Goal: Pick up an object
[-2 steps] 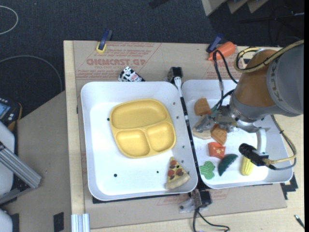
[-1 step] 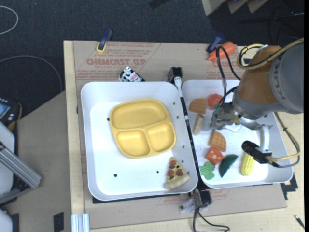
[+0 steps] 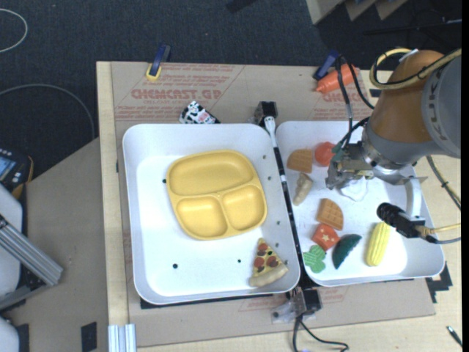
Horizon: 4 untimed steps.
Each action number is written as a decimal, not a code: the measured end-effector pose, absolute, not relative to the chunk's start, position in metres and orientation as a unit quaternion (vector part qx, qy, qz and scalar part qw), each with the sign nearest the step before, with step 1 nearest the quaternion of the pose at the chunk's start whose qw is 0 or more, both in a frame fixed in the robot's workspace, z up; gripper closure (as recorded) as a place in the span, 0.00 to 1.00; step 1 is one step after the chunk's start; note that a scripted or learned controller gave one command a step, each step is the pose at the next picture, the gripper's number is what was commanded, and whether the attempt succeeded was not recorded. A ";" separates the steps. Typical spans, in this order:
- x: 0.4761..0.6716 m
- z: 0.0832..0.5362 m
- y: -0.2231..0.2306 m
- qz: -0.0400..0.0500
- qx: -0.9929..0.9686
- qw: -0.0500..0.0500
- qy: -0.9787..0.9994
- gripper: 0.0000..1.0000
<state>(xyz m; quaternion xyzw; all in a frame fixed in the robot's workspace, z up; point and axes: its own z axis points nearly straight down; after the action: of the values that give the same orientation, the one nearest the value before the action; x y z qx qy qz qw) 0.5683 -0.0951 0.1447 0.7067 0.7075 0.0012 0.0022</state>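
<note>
My gripper point(image 3: 343, 177) hangs low over the upper middle of the right bin point(image 3: 425, 264), with the grey and orange arm behind it. Close to its left lie a red tomato point(image 3: 325, 152), a brown bread piece point(image 3: 299, 160) and a beige piece point(image 3: 302, 189). A small white thing point(image 3: 357, 193) lies just under it. Nearer the front are a waffle point(image 3: 330, 213), a red piece point(image 3: 325, 235), a green broccoli point(image 3: 315, 258), a dark green piece point(image 3: 346, 249) and a yellow corn cob point(image 3: 377, 243). I see nothing held.
The left bin point(image 3: 146, 196) holds a yellow divided plate point(image 3: 215, 194) and a pizza slice point(image 3: 267, 263) at its front right corner. Clamps point(image 3: 156, 63) and a black-and-white object point(image 3: 196, 114) sit on the cardboard behind the bins.
</note>
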 end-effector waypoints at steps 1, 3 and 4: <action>0.561 0.202 -0.091 0.002 0.707 0.003 0.708 1.00; 0.576 0.235 -0.085 0.001 0.706 0.002 0.708 1.00; 0.572 0.234 -0.084 0.000 0.707 0.000 0.707 1.00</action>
<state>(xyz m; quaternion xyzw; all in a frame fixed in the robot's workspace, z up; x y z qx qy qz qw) 0.5716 -0.0839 0.2343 0.7069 0.7073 -0.0003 -0.0004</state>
